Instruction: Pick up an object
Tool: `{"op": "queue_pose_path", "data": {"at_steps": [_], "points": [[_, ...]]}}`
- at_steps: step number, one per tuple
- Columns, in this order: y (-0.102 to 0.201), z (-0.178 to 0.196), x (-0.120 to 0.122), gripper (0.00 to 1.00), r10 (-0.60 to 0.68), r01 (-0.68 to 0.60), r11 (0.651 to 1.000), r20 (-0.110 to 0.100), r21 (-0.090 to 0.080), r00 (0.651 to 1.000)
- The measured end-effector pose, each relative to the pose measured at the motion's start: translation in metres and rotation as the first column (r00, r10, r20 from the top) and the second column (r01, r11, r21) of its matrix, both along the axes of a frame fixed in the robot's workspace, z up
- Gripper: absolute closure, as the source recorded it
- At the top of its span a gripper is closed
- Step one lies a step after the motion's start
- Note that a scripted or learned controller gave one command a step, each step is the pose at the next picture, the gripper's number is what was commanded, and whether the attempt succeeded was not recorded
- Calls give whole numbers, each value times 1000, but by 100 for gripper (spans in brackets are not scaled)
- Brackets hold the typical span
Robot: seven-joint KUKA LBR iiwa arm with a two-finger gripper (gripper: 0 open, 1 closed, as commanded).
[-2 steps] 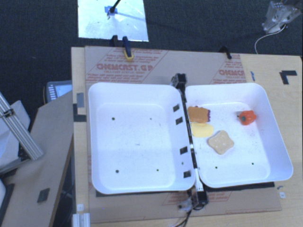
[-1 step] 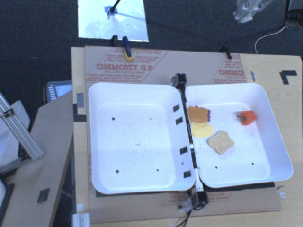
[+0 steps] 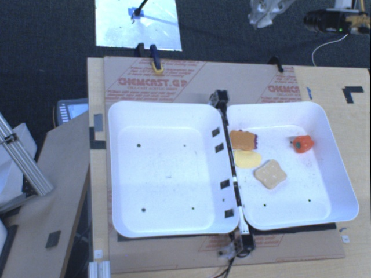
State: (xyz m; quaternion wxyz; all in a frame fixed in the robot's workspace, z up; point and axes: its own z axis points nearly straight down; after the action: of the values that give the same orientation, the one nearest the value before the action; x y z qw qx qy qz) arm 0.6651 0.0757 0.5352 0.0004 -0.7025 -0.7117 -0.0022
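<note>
Above the far edge of the surface hangs the grey end effector [image 3: 268, 7], grip state unclear; the small red-orange toy [image 3: 302, 143] lies in the shallow white right bin [image 3: 333, 172].

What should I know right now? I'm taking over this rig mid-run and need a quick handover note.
Claw: up at the top of the view, beyond the bench, nothing seen in it.
Right bin: orange-brown piece and pale yellow piece by the divider, tan bread-like piece beside them, small red-orange item further right.
Done: nothing picked.
Left: choose one, descend, grasp, lift.
</note>
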Motion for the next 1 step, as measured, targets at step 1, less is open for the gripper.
{"op": "queue_pose_path", "data": {"at_steps": [1], "points": [[68,0,3,100,-2,2,1000,0,-1,1000]]}}
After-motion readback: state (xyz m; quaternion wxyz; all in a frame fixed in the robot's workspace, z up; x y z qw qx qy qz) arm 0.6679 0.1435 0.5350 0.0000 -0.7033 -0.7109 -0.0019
